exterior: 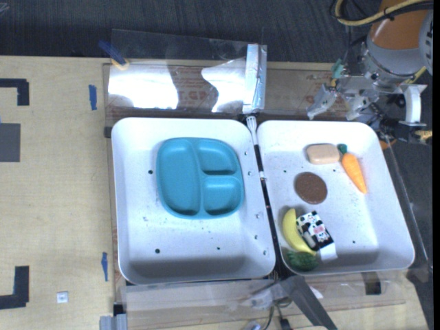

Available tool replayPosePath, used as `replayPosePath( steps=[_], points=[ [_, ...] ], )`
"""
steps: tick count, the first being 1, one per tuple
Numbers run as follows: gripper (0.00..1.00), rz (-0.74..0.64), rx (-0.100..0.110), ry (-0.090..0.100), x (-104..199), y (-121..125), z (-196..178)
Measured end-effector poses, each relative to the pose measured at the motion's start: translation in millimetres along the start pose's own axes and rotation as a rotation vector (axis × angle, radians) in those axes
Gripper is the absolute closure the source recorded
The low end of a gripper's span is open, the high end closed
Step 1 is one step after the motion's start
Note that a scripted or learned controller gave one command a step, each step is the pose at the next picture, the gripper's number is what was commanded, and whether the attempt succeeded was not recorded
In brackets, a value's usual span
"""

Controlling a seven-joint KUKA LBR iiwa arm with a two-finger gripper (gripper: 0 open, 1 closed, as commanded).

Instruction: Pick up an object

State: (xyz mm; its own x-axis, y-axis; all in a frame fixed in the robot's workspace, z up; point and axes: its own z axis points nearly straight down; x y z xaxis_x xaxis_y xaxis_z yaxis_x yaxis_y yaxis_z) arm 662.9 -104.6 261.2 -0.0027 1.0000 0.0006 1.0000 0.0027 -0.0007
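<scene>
In the right bin (392,246) lie a beige bread-like piece (322,154), an orange carrot (355,172), a brown round disc (311,187), a yellow banana (293,229), a black-and-white patterned toy (315,232) leaning on the banana, and a small green item (300,258) at the front wall. My gripper (342,106) hovers above the bin's back rim, behind the bread-like piece. It is open, with nothing between its fingers (320,104).
The left bin (137,239) holds a blue divided plate (199,177). A shiny clear sheet (185,81) stands behind the left bin. The grey arm with its orange band (402,26) comes in at the upper right.
</scene>
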Motion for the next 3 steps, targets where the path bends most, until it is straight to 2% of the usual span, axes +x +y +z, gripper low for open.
replayPosePath(
  steps=[1, 2, 3],
  points=[
    [0.00, -0.316, 0.003, 0.001, -14.2, -39.3, 139.5],
    [0.00, -0.240, -0.007, -0.005, -77.1, -40.0, 108.8],
    [0.00, -0.297, -0.002, 0.001, -103.4, -17.5, 172.5]
  ],
)
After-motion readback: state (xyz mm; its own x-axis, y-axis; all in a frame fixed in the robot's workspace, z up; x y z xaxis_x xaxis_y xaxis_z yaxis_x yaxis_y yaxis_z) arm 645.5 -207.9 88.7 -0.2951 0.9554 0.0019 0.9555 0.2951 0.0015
